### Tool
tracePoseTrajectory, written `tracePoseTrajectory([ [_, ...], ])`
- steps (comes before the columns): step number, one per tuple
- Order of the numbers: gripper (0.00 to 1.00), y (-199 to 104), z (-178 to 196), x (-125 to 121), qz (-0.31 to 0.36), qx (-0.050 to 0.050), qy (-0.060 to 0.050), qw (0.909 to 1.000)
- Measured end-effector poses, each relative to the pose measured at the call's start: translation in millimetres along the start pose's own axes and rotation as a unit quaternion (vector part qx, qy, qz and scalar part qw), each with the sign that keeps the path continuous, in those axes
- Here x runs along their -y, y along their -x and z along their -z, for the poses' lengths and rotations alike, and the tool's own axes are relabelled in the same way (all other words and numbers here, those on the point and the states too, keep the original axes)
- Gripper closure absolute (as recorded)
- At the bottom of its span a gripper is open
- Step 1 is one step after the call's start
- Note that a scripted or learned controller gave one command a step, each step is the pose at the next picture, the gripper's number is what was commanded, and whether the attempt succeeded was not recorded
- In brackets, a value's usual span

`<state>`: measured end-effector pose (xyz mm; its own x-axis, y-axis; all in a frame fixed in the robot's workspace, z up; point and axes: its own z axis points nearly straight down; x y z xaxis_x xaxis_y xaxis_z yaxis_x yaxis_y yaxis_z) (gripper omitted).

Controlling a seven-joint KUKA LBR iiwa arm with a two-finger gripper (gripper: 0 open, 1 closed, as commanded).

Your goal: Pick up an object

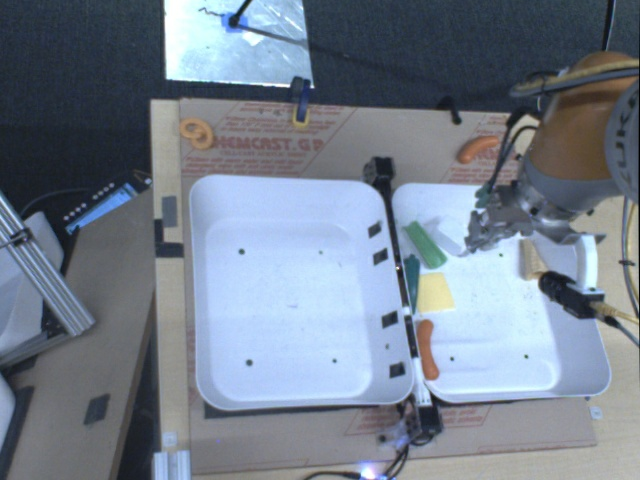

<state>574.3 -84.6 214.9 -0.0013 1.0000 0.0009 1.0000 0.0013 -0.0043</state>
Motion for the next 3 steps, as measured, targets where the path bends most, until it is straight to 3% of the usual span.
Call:
tracePoseTrajectory([
  [1, 1.00, 10.1, 135.1, -18.4, 0.002, 0.002, 0.011, 0.9999],
  [2, 1.00, 88.5, 298.8, -63.0, -0.002, 0.005, 0.013, 0.9999],
  [3, 1.00, 111.8, 187.6, -63.1, -0.001, 0.000, -0.001, 1.0000],
])
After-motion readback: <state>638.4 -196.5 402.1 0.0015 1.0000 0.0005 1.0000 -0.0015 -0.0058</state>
